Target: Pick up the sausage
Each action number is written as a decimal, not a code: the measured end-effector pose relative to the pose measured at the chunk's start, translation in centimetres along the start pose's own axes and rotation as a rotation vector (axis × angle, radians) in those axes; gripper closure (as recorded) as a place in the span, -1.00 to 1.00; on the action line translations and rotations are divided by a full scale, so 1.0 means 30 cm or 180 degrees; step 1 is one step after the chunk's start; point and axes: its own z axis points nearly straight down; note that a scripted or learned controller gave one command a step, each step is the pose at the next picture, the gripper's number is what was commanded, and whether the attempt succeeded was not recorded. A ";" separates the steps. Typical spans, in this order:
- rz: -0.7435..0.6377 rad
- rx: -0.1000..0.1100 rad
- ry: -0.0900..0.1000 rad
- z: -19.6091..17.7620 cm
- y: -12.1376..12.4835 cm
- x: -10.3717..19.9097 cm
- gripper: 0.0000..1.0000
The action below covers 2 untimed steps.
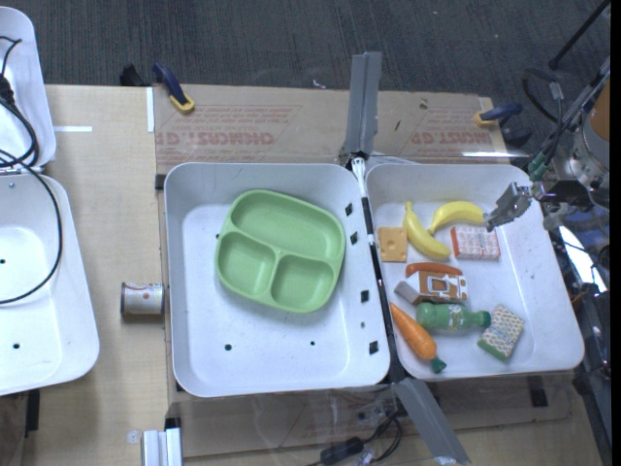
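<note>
Tool (503,209) first: it hangs over the right bin (553,289), toward 1 o'clock from that bin's middle, just to the 3 o'clock side of the upper banana (456,214) and just above the pink-and-white packet (475,244). I cannot tell from this slanted view whether it is open or closed, and I see nothing gripped in it.

I take the sausage (432,270) to be the reddish-brown curved piece a little to the 9 o'clock side of the bin's middle. It lies along the top edge of a small white-and-orange box (443,286), touching it, well apart from the tool. At 12 o'clock from it lies a second banana (424,233), and at 10 o'clock a cheese slice (393,245). At 6 o'clock a green bottle (452,317) lies on its side, with a carrot (415,333) slanting beside it at 7 o'clock. A green patterned packet (503,333) sits toward the bin's 4 o'clock corner.

I see 1 thing in the left bin (194,357): a light green plate (281,250) with 3 compartments, set slightly toward 12 o'clock. On the table (116,144), just beside that bin's 9 o'clock wall, a small can (143,299) lies on its side. I count 2 blue clamps, 1 at the cardboard's 11 o'clock corner (173,86) and 1 at its 1 o'clock corner (499,116).
</note>
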 end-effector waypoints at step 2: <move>0.2178 0.0013 -0.0002 0.328 -0.095 0.316 -1.00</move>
